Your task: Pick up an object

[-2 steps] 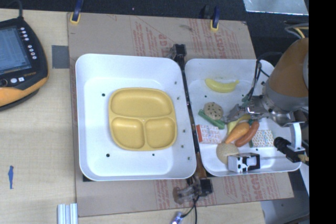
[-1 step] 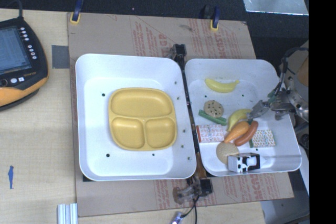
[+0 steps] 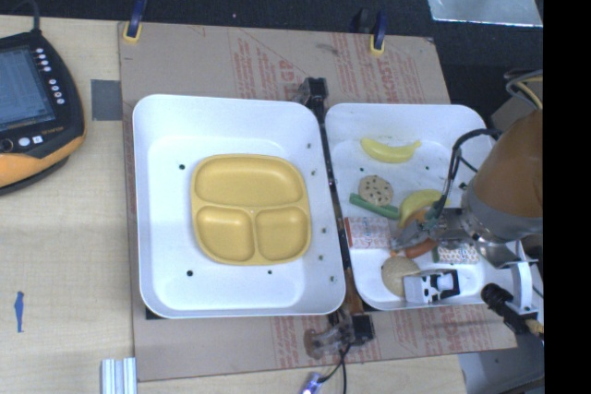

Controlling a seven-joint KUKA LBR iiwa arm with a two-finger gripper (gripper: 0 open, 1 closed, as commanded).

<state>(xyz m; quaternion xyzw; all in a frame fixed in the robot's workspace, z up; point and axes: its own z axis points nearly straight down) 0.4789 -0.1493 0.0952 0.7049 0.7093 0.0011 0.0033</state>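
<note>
Lower right of frame: gripper [image 3: 432, 284], white with black markings, lowered into the near part of the right bin [image 3: 466, 117]. Finger opening not discernible from this angle; nothing visibly clamped. Touching or just beside its left end: pale round bun [image 3: 397, 272]. Just above it: small orange piece [image 3: 417, 248] and other small items, partly hidden under the wrist. Grey arm with orange band [image 3: 510, 175] entering from the right edge, covering the bin's right side.

Right bin, upper middle: yellow banana [image 3: 390, 149]. Below it: round speckled cookie [image 3: 375, 190]. Below the cookie: slanted green stick [image 3: 373, 207]. Right of the stick: yellow-green rounded fruit [image 3: 418, 203], touching the dark cable of the arm.

Centre left: left bin [image 3: 157, 125] holding a yellow three-compartment plate [image 3: 250, 207], compartments bare.

Beneath both bins: cardboard sheet [image 3: 268, 60] fixed by clamps [image 3: 135, 17] at the top edge. Far left: tablet-like controller [image 3: 32, 111] with orange rim on the wooden bench.
</note>
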